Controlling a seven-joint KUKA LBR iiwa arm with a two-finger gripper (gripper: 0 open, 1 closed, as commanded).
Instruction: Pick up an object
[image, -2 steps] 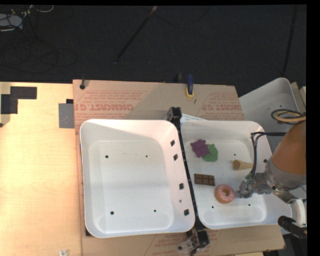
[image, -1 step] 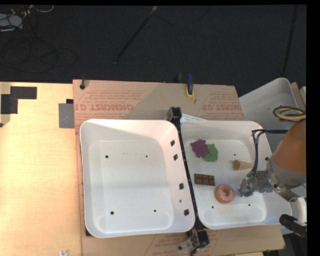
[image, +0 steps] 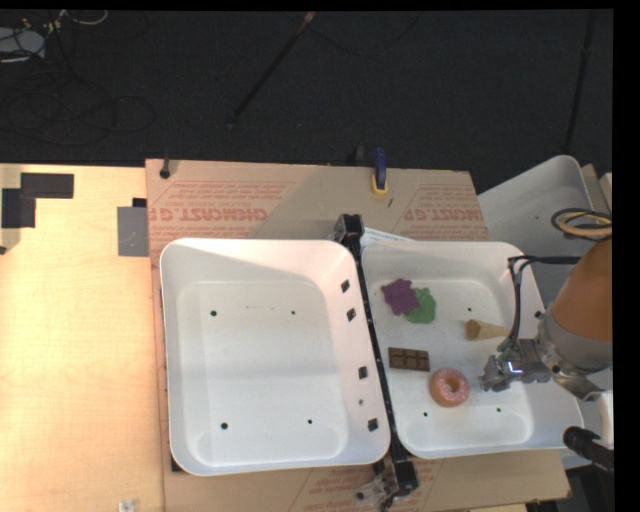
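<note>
Camera view: two shallow white bins were seen side by side on the tabletop (image: 80, 350), the left bin (image: 260, 355) and the right bin (image: 480, 435) split by a black divider strip. In the right bin, a purple toy (image: 400, 294) was found touching a green toy (image: 423, 307) near the far side. A small tan cone-shaped piece (image: 485, 328) lay to their right, apart from both. A brown chocolate bar (image: 408, 359) was placed close to the divider, and just beside it, toward the near side, a pink-frosted doughnut (image: 449, 387) was seen lying flat. The arm was brought in from the right — grey wrist, orange band — and the gripper (image: 503, 371) was lowered into the right bin, just right of the doughnut and below the cone. The fingers were blurred and dark against the bin floor — whether they were spread or closed could not be told, and nothing was seen between them.
</note>
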